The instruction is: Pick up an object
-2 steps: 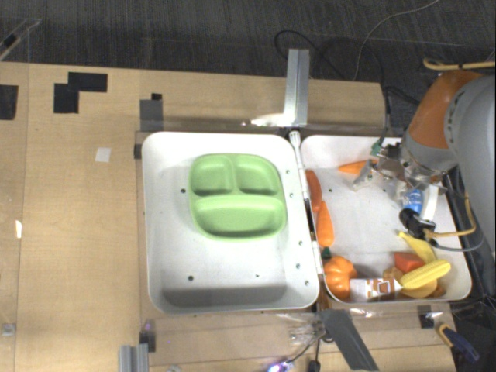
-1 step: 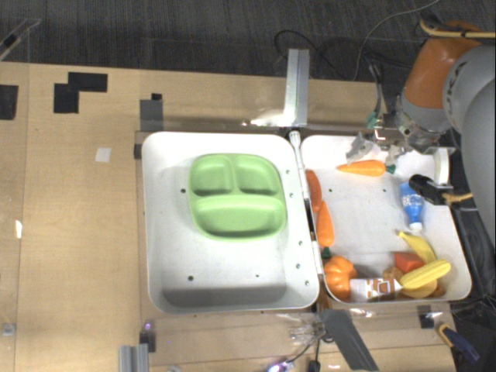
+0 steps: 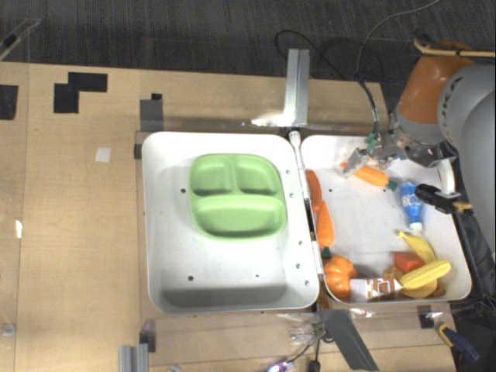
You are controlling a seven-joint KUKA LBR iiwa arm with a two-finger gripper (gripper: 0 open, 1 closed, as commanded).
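A grey robot arm [image 3: 465, 107] with an orange band reaches in from three o'clock over a wooden desk [image 3: 70, 231] bearing two shallow white bins. Its pincer [image 3: 370, 155] hangs low at the twelve o'clock end of the right bin [image 3: 364, 231], just above a small orange carrot [image 3: 371, 177] lying on the bin floor. Whether the pincer is wide or narrow cannot be told from this slant; the metal parts blur together, and nothing can be seen gripped in it.

The left bin [image 3: 163, 277] carries a green divided plate [image 3: 235, 194], face up, near its middle. The right bin holds the pickable things: a long carrot [image 3: 323, 222] along its nine o'clock wall, a small pumpkin [image 3: 339, 270] at about seven o'clock, a brown-and-white packet [image 3: 374, 288] beside it at six, yellow bananas [image 3: 422, 266] at five o'clock with a red piece [image 3: 405, 261] tucked between them, and a blue-and-white bottle [image 3: 411, 204] toward three o'clock.

As it stands, the job looks barely begun: every item appears to rest on the bin floor, none lifted. The arm seems placed for a try at the small carrot. The grasp and the lift are both left to do.
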